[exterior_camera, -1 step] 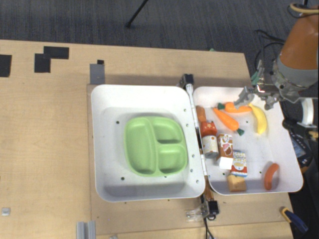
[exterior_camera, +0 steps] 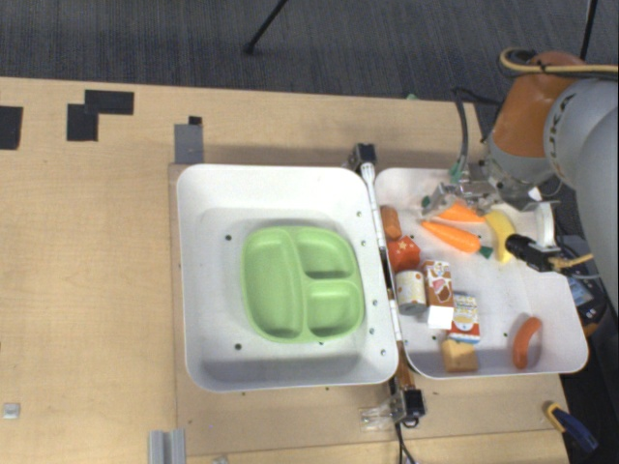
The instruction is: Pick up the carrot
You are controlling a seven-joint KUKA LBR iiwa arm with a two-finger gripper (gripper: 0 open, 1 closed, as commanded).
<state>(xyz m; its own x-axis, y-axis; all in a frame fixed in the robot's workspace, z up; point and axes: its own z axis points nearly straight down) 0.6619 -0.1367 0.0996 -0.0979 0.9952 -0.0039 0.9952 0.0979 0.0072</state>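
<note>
Dark carpet behind pale wooden bench (exterior_camera: 87, 288) bearing two white bins (exterior_camera: 208, 356).

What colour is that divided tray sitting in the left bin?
Light green: the divided tray shows clearly in the camera view, lying in the white left bin.

Nothing readable here, honestly. The two little cartons (exterior_camera: 439, 283) and (exterior_camera: 465, 319) sitting below-left of the gripper (exterior_camera: 462, 193) have printed red and white labels, but the lettering is way too small and blurry to make out. The can (exterior_camera: 411, 289) just beside them has a label too, same story: no legible words or numbers.
</note>
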